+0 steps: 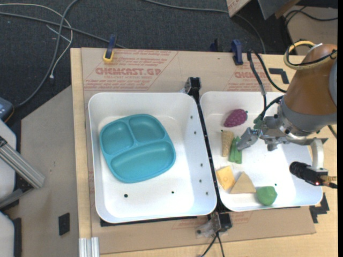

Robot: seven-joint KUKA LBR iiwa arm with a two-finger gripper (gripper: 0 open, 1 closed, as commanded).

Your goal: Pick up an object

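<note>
While the grey and orange arm reaches in from the right over the right bin, its claw hangs low at the bin's left half, just above a small green piece that stands beside a tan stick-shaped piece. Whether the claw touches the green piece cannot be told from this slant, and nothing is plainly seen between its tips; whether it is parted or closed I cannot tell. A purple bunch-like object lies just up and left of the claw, near it but apart. Toward the near edge of the same bin lie a yellow wedge, a tan triangular piece touching it, and a green round lump just to their right. These three sit well below the claw.

The left bin holds a teal divided plate, well away from the arm. Both bins rest on a cardboard-covered surface.

The wrist and its fittings cover part of the right bin's far right side, and the upper arm is cut off at the picture's right edge. The small objects are too blurred to name with certainty.
</note>
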